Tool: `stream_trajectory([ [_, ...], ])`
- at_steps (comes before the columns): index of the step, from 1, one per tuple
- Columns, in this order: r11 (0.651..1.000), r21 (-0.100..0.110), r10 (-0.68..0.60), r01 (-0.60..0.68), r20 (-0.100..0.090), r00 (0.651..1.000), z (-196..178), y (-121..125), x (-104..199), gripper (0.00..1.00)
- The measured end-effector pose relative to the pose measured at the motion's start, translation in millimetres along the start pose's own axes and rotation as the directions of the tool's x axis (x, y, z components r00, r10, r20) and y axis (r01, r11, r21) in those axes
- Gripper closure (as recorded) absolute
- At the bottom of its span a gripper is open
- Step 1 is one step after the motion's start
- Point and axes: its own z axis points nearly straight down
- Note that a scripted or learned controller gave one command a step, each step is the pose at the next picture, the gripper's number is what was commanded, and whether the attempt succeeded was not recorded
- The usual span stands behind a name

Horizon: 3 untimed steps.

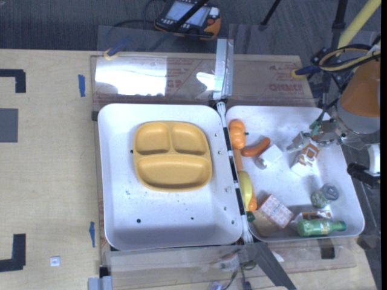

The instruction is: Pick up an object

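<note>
Camera view, looking down at a slant on both bins. Over in the right bin [354, 180], up near the far right corner: gripper [309, 138] low over the floor, hanging off the grey wrist with the orange band [364, 94]. Open or shut? Cannot tell from this angle, too much metal bunched together and too little contrast. Nothing visibly caught in it.

Closest candidate by a clear margin: the small white carton [305, 156] with orange print, just beside the gripper on the near side, toward the bottom of the picture and a touch left. Touching or merely close, hard to call. Squat little thing, no strong long axis; looks skewed to the bin walls, one corner aimed roughly up at the gripper. Judging by that, a short drop toward the front of the bin and perhaps a twist at the wrist to square up with its flat sides.

Other options, all further out. Sausage [257, 147] well to the left, long axis slanting up to the right, with a white block [271, 156] touching its lower end. Carrot [237, 133] and banana [246, 189] along the left wall, both lying lengthwise with it. Green bottle [320, 226] on its side against the front wall, long axis left to right, cap end pointing right. Grey round lump [326, 193] between bottle and carton.

Left bin [115, 180]: yellow divided plate [172, 156], well apart from the arm.
</note>
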Motion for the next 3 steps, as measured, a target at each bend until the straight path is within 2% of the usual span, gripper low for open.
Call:
stream_trajectory([
  [1,1.000,-0.016,-0.002,0.002,0.015,1.000,-14.3,4.3,-4.0,1.00],
  [2,1.000,-0.013,-0.002,0.002,0.012,1.000,-13.2,4.0,-2.8,0.00],
  [3,0.999,0.016,-0.036,0.036,-0.009,0.999,12.0,-12.2,1.9,0.00],
])
